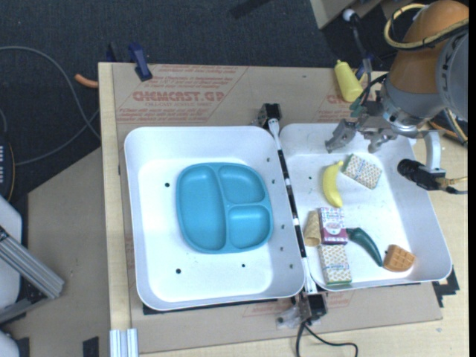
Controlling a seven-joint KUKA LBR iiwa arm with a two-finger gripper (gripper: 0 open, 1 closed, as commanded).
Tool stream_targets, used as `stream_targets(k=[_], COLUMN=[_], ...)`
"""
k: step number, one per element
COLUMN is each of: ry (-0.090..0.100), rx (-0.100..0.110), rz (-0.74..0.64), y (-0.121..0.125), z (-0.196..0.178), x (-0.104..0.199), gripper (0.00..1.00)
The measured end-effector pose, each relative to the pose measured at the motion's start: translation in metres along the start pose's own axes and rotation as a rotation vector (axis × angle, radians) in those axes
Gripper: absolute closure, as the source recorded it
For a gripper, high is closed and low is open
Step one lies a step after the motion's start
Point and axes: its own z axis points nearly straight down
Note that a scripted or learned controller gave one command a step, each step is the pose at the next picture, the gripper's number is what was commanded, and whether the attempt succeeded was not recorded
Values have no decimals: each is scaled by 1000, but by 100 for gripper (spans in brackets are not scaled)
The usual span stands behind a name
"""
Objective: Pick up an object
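The open two-finger gripper (360, 134) hovers at the right white bin's (424, 214) back edge, holding nothing; just below it, near the back, lie a yellow plastic banana (332, 185) and a small patterned box (362, 171)

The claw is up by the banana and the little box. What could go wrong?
The claw hovers above the banana and small box, which lie close together, so it might nudge one while reaching for the other. The curved banana could slip free. Both sit near the right bin's back wall, so the claw might bump it.
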Motion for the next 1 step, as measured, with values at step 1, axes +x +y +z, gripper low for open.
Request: stream_targets(k=[1], ry=[0], rx=[0], rz=[1], y=[-8], z=[87], x=[27], gripper=[0])
